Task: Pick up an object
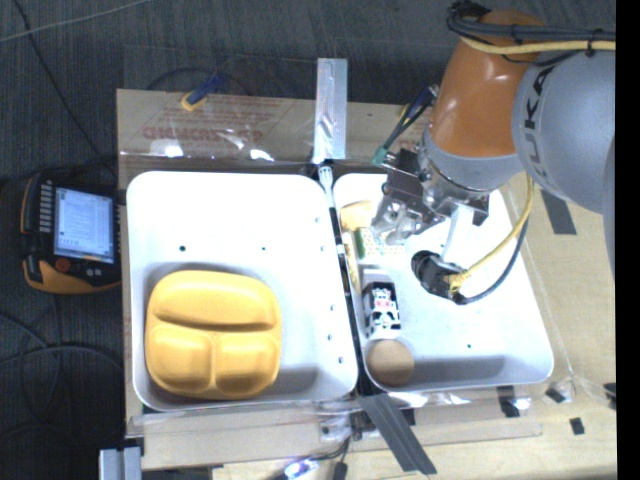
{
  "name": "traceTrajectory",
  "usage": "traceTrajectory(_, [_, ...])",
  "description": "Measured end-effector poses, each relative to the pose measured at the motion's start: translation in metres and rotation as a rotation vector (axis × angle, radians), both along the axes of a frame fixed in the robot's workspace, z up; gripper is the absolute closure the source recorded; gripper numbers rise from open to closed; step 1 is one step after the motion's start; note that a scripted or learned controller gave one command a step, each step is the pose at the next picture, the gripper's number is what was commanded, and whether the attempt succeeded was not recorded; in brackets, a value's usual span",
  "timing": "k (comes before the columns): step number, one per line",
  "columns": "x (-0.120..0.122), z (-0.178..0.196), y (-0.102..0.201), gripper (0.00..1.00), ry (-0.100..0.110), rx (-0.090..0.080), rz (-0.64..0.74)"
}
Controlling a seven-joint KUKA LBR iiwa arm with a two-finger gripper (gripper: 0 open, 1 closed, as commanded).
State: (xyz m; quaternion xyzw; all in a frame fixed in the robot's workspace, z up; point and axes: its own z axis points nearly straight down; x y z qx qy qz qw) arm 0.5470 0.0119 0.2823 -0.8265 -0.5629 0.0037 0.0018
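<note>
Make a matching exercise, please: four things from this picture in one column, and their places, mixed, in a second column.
Things:
1. yellow block
2. brown ball
3. pendant
4. pincer

Places:
A. near corner of the right bin
B. floor, left of the bench
C. left bin
D. over the far left part of the right bin

Pairs: 1-C, 2-A, 3-B, 4-D

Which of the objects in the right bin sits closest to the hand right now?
The pale round object at the right bin's far left corner, just beside the hand. The cow-print carton and brown ball lie nearer the camera along the divider.
</note>
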Motion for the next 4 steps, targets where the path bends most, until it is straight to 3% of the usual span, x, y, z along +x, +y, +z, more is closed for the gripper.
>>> traceTrajectory(1, [0.007, 0.135, -0.088, 1.0, -0.003, -0.004, -0.167])
traceTrajectory(2, [-0.024, 0.15, -0.027, 1.0, -0.004, -0.002, 0.074])
traceTrajectory(3, [-0.031, 0.15, -0.077, 1.0, -0.004, -0.002, 0.131])
traceTrajectory(4, [-0.062, 0.085, -0.031, 1.0, 0.0, -0.005, -0.507])
